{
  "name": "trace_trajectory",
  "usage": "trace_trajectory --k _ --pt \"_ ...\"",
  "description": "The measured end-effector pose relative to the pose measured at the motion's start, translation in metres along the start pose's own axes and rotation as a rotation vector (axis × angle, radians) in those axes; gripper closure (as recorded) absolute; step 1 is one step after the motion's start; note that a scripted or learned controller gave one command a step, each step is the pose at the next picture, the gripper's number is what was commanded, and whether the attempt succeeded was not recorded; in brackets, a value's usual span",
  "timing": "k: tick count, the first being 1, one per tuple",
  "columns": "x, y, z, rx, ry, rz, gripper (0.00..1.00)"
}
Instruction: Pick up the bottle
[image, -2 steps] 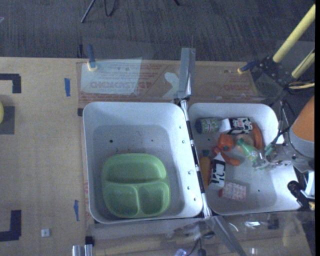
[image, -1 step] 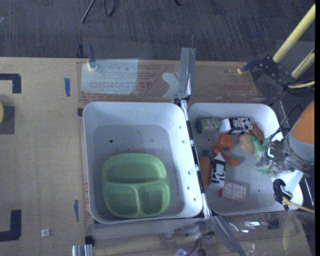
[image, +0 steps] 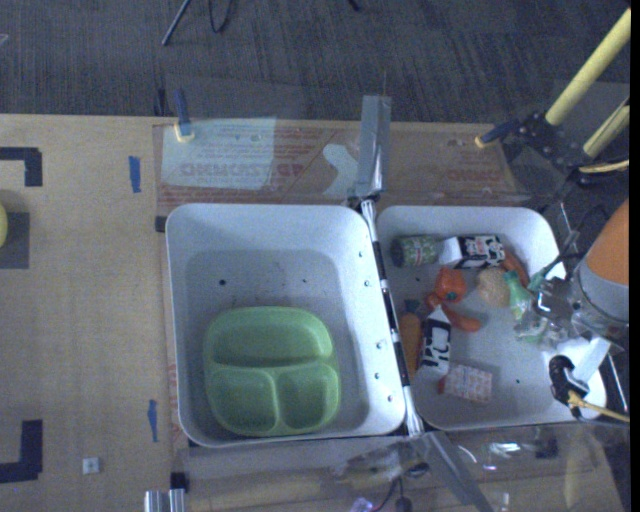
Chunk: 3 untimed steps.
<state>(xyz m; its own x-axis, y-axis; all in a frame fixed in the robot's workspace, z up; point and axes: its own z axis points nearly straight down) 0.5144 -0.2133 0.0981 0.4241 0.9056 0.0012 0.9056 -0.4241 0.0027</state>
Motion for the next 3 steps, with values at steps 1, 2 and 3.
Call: trace_trajectory --k 1,2,3 --pt "0.068 -0.019 -0.116 0.006 -0.002 0.031 1.0" --pt "0.068 -0.019 -0.116 0.006 -0.003 0.031 0.0" --pt "0.057 -0.056 0.011 0.003 0.0 -0.007 0.0"
